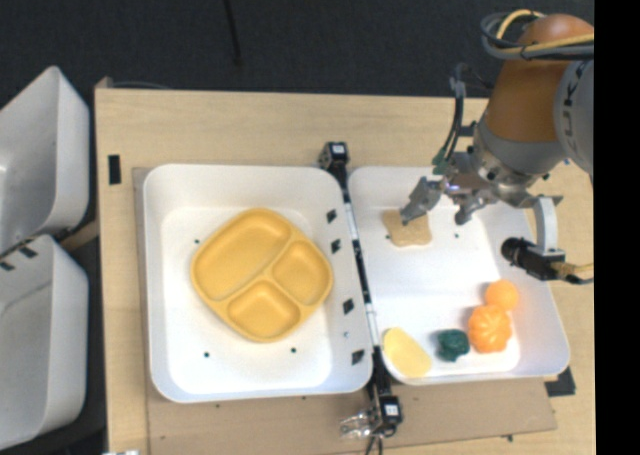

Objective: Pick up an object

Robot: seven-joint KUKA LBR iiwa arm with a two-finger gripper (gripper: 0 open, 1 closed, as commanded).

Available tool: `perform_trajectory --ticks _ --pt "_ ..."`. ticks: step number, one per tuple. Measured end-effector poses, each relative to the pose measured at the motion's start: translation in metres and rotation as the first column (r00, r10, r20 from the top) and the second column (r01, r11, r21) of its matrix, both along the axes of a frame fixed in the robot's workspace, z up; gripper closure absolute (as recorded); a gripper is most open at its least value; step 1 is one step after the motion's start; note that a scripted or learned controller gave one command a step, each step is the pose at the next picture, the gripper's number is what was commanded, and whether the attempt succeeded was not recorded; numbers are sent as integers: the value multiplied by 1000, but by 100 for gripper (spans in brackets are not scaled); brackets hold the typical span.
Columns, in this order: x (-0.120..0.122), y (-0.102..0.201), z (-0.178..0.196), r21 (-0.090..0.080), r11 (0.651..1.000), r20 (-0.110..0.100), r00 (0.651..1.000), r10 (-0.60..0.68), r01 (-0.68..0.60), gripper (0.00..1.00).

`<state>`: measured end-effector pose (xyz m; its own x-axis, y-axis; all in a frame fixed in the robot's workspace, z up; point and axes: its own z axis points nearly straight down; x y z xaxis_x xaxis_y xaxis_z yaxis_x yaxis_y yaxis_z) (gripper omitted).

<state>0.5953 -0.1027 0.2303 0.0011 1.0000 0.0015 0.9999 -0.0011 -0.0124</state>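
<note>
My gripper (443, 204) hangs over the far part of the right bin (420, 288), its two fingers spread apart with nothing between them. A tan, bread-like piece (408, 229) lies on the bin floor just left of and below the left finger (419, 201). Along the bin's near side lie a pale yellow piece (405, 351), a small dark green object (452, 344), and two orange fruit-like objects, one larger (488, 328) and one smaller (502, 294).
The left bin (175, 343) holds a yellow divided plate (261, 272) with three compartments. Black clips (333, 155) sit along the divider between the bins. A black fitting (527, 256) with a cable sticks out from the arm over the right bin's right side.
</note>
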Motion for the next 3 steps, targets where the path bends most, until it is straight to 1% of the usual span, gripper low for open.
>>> perform_trajectory --ticks 1,3 --pt "2 0 8 -1 1000 13 1000 3 -3 0" --pt "5 0 -78 -4 1000 10 1000 -3 3 0"
